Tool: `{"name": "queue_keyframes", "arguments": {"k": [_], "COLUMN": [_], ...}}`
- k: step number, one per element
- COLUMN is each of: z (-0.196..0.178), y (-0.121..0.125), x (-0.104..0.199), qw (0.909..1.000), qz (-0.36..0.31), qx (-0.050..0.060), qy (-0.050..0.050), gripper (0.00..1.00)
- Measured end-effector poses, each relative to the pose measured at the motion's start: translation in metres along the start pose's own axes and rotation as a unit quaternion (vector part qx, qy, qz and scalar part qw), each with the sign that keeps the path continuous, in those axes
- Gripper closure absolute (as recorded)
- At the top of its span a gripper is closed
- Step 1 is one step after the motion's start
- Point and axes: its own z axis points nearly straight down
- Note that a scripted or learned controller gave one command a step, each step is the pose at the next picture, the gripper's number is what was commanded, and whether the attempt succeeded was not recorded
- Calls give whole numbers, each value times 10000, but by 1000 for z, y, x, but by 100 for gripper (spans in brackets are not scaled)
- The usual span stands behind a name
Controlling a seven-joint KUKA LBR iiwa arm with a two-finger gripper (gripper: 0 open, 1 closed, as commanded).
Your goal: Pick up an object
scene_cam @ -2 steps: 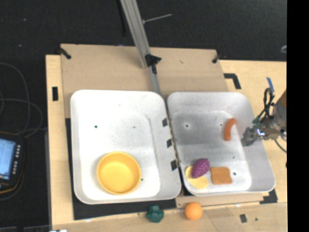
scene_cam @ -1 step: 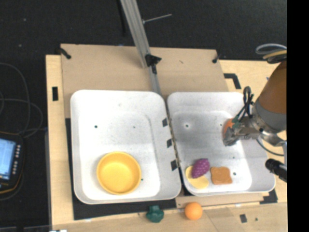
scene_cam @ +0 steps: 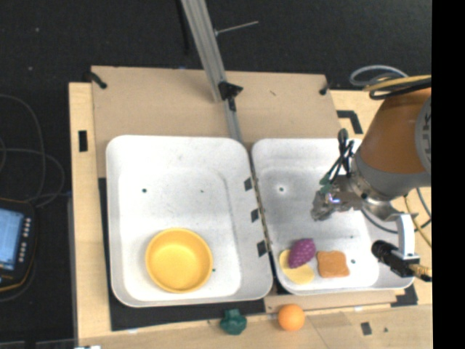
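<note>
In the right bin three small items lie near the front wall: a purple grape bunch, a pale yellow piece under and in front of it, and an orange-brown bread slice. My gripper hangs over the right bin's middle right, behind and above these items and apart from them. Nothing shows between its fingertips. A yellow bowl sits in the left bin at the front.
An orange ball and a small green object lie on the bench in front of the bins. A metal pole slants up from behind the bins. A tablet sits far left.
</note>
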Motion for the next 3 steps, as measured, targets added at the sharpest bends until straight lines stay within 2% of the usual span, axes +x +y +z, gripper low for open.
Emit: {"name": "queue_keyframes", "arguments": {"k": [1,2,3], "z": [-6,0,-15], "y": [9,5,8], "x": [48,100,153], "qw": [10000,10000,10000], "qz": [-22,-18,-24], "qx": [-4,3,-4], "qy": [1,1,6], "gripper": [100,100,100]}}
